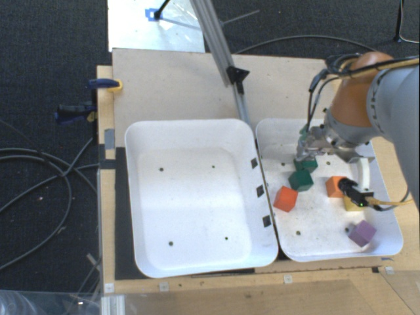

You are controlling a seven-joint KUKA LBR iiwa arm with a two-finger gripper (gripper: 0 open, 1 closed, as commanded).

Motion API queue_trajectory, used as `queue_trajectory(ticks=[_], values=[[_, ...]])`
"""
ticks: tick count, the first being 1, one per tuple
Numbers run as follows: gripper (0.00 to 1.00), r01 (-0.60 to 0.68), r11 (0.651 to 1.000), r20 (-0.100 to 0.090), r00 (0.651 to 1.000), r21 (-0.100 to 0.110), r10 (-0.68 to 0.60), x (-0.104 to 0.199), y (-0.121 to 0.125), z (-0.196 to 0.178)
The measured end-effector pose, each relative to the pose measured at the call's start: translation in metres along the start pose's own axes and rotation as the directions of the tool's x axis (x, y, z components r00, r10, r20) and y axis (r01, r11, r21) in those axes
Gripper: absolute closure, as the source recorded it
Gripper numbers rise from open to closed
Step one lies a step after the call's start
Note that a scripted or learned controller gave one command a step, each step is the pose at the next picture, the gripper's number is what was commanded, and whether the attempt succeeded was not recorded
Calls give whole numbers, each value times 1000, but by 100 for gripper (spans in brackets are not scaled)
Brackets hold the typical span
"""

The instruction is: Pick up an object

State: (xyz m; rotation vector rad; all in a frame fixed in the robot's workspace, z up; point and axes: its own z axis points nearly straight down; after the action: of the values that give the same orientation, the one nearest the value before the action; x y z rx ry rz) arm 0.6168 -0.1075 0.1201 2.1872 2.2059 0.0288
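**Just over the green block, close to the shared rim**

The green block [302,180] lies on the floor of the right bin [328,255], about midway between that bin's far and near walls. It is nearer the rim shared with the left bin [134,195] than the outer wall. The gripper [303,155] hangs just on the far side of the green block, carried by the grey arm [390,104] that enters from the view's right. How wide the pincer stands cannot be told. A smaller green bit [309,166] shows between the gripper's tip and the green block; whether it belongs to that block or is a separate piece is unclear.

Closest to the green block is a red block [285,199], tilted, just beside its near-left corner; whether the two touch cannot be told. An orange block [335,186] sits to the green block's right with a strip of white floor between them. A purple block [361,232] lies well apart from the green block, toward the near right corner and close to the rim there.

Open floor runs from the green block's left side up to the far wall, and a narrow strip separates the green block from the shared rim, where three small black tabs [260,190] sit. Past that rim, left of the green block, spreads the left bin's wide white floor, marked by a few dark dots. Beyond the green block a slanted metal rod [216,38] crosses the bench [177,84] and ends at the bins' far edge.
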Motion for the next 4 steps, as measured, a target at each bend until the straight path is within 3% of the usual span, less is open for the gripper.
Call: queue_trajectory(ticks=[1,2,3,4], values=[[0,1,1000,-1,1000,-2,-1,1,1,-1],[0,2,1000,0,1000,-2,-2,1,1,-1],[0,-3,1000,-10,1000,31,3,-6,-1,-4],[0,2,1000,-13,1000,28,-1,38,6,-75]])
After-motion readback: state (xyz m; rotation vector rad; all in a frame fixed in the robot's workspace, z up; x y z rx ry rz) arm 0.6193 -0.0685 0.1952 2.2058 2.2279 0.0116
